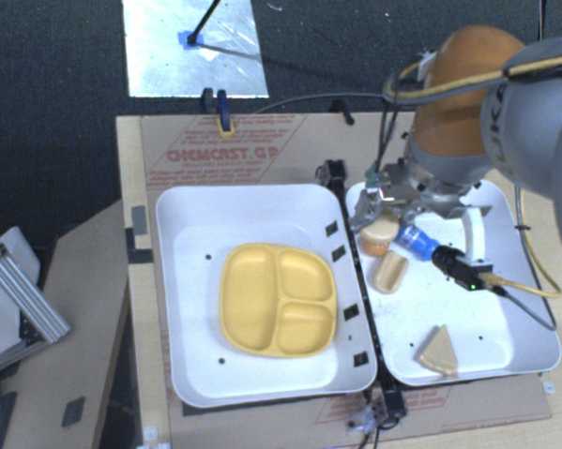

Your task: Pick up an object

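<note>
A grey arm (539, 130) reaches from the right over the far end of the right bin (493, 330). The left bin (189, 271) holds a yellow divided plate (276, 299). The gripper (385, 202) hangs over a round tan roll (375, 235) by the dividing wall; whether it is open or closed I cannot tell. It should descend straight, centred on the roll, clear of that wall.
</note>
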